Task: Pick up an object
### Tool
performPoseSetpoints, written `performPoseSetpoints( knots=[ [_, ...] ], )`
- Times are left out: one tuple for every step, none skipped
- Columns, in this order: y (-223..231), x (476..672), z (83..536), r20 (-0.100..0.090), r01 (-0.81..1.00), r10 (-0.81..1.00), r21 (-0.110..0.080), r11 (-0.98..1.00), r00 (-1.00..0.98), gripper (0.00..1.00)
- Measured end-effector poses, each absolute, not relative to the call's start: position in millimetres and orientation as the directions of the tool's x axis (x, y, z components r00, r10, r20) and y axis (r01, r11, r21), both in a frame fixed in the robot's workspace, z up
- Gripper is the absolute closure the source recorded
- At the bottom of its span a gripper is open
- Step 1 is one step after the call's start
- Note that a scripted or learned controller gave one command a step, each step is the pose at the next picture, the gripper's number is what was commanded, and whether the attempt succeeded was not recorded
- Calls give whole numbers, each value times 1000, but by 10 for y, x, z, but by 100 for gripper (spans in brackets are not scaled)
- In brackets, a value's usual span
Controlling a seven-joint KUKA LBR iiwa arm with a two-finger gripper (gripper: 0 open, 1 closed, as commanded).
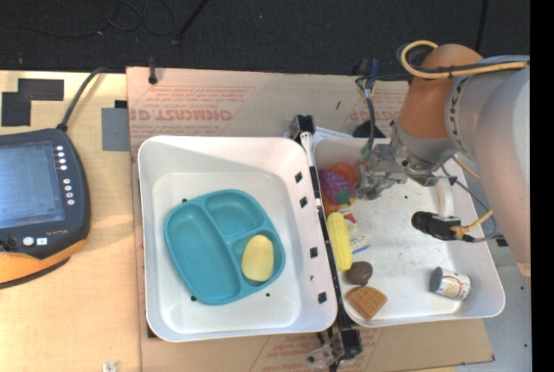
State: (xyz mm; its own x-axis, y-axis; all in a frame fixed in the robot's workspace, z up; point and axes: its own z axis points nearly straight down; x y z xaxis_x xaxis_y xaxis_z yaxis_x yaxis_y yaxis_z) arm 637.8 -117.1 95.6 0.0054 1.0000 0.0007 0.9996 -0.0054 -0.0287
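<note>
My gripper [374,182] hangs low over the back left of the right bin [485,297]. Just to its left lie an orange toy [346,175] and a purple-pink toy [332,187]. I cannot tell whether it touches either one. Along the bin's left wall lies a yellow corn cob [339,240]. In front of the cob sit a brown lump [359,273] and a tan waffle-like piece [367,302]. A small tin can [450,284] lies on its side at the front right.
The left bin [173,163] holds a teal divided plate [208,232] with a pale yellow oval piece [257,259] in its right compartment. A tablet [35,189] rests on the bench at the far left. The grey arm [485,119] comes in from the right.
</note>
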Motion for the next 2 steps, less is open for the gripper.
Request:
performPoseSetpoints(
  knots=[
    [-908,6074,870,1,1000,1000,-5,-2,2,100],
    [-971,6081,877,-9,1000,1000,-2,-6,6,0]
  ],
)
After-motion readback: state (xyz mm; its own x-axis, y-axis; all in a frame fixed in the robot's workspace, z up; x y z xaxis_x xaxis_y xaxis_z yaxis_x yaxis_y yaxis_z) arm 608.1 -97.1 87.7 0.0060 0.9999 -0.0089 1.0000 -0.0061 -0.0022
